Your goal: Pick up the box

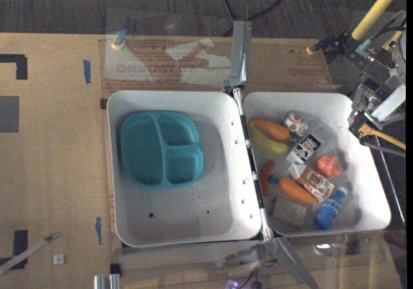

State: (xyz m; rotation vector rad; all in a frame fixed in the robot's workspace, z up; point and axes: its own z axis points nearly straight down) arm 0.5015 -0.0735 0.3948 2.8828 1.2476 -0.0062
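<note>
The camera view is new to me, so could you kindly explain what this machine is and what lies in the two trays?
The picture is taken from one fixed camera above a bench, looking down at a slant. Two shallow white bins sit side by side. The left bin holds a teal divided plate. The right bin holds toy food and packaging: an orange carrot, a yellow banana, a blue bottle, and a small orange and white box, probably the one to pick up. At the right edge, part of the robot arm reaches in. Nothing is seen held.
</note>
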